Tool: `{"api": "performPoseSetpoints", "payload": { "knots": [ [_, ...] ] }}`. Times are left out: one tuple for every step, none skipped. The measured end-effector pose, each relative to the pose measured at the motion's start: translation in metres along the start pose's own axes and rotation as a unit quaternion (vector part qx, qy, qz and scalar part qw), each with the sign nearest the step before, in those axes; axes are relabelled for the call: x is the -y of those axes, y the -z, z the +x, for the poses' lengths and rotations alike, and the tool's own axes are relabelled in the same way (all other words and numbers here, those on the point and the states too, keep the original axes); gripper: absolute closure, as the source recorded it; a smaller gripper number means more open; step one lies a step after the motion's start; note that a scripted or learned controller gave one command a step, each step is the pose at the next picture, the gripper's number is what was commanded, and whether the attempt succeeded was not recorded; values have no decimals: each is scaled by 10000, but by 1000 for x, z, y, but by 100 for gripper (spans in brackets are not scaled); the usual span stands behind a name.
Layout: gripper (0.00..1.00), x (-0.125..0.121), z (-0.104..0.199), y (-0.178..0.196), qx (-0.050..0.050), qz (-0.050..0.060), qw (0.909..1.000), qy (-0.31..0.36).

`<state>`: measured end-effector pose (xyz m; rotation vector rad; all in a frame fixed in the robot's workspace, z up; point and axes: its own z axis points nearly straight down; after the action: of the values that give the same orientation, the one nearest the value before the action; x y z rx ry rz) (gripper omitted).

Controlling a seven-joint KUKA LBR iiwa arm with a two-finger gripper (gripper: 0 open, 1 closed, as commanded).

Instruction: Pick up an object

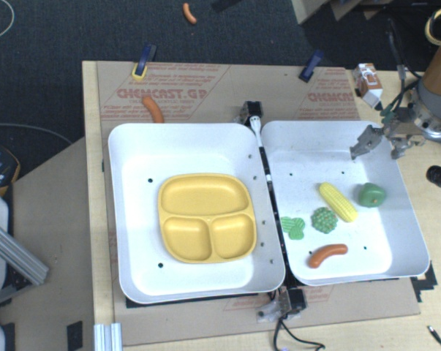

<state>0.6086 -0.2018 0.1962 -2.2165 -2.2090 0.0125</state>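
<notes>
I am hovering my gripper [382,142] spread wide and empty over the right bin [308,141]; dropping here risks missing the corn [338,201].

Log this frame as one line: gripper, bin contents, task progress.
gripper: open, above right bin's far edge, holding nothing | right bin: corn, sausage, green toys | left bin: yellow tray | pick: not yet

My arm reaches in from the right edge, wrist low. The end effector [382,143] hangs with its two fingers spread apart, nothing visible between them.
</notes>
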Motion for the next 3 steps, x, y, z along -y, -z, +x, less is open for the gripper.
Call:
{"api": "performPoseSetpoints", "payload": {
  "knots": [
    [0,-3,1,9,18,-76,10000,18],
    [0,1,1,-34,9,-50,10000,17],
    [0,-1,4,-77,7,-47,10000,24]
  ]
}}
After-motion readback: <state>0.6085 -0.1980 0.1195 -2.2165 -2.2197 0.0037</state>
